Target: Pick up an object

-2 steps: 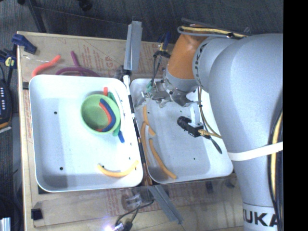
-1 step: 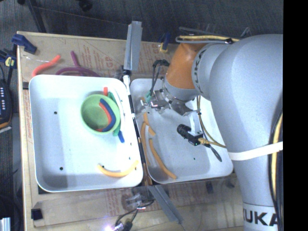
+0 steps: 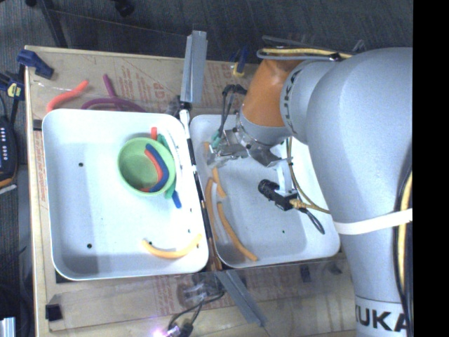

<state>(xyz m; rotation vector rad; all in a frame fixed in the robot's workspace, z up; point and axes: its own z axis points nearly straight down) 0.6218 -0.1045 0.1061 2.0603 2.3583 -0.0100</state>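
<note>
While my arm reaches in from the right side of the camera view, my gripper (image 3: 222, 150) is low over the upper left corner of the right bin (image 3: 312, 241), close to its left wall. From this angle I cannot tell how far it is open, and I cannot see if it has hold of anything.

Things I could pick are in both bins. Just below my gripper, two long orange strips (image 3: 223, 220) lie on the floor of the right bin, along the left wall. They run down toward the near edge, and the lower one bends to the right at its end. A short orange piece (image 3: 208, 148) is just beside my gripper, on its left side.

In the left bin (image 3: 70, 248) a green bowl (image 3: 135, 167) stands upright near the right wall, with a red curved piece (image 3: 155, 166) and a blue curved piece (image 3: 167, 167) inside it. A yellow curved piece (image 3: 172, 250) lies near the lower right corner of this bin.

On the bench (image 3: 140, 69), behind the left bin, lie a purple tube (image 3: 112, 104) and a red piece (image 3: 66, 95).
</note>
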